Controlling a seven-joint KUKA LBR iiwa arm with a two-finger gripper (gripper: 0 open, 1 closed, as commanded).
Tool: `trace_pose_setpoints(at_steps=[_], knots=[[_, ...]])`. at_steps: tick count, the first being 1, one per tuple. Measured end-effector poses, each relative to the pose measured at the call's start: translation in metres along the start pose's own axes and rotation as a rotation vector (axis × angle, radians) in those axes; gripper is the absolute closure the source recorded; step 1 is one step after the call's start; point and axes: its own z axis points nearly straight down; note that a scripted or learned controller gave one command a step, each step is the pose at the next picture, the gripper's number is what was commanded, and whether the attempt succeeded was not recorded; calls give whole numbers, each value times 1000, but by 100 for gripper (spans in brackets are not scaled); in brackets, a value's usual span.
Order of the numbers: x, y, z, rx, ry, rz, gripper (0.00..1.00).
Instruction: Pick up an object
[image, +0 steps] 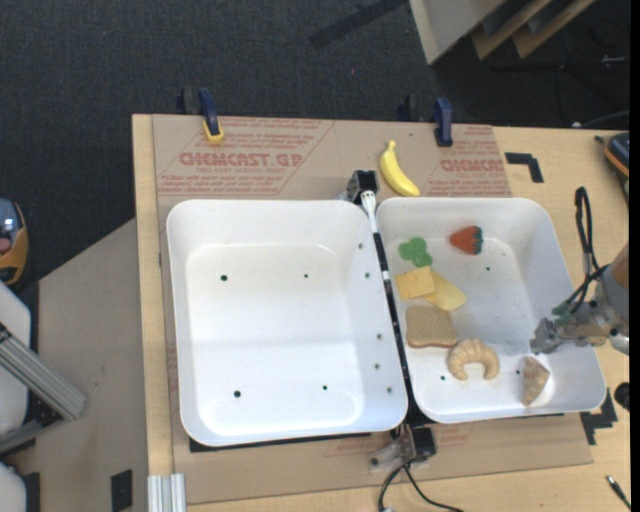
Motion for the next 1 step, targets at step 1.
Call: trace_pose_setpoints(at_steps=[1], knots=[[1, 4, -14, -11, -5, -5, 100]])
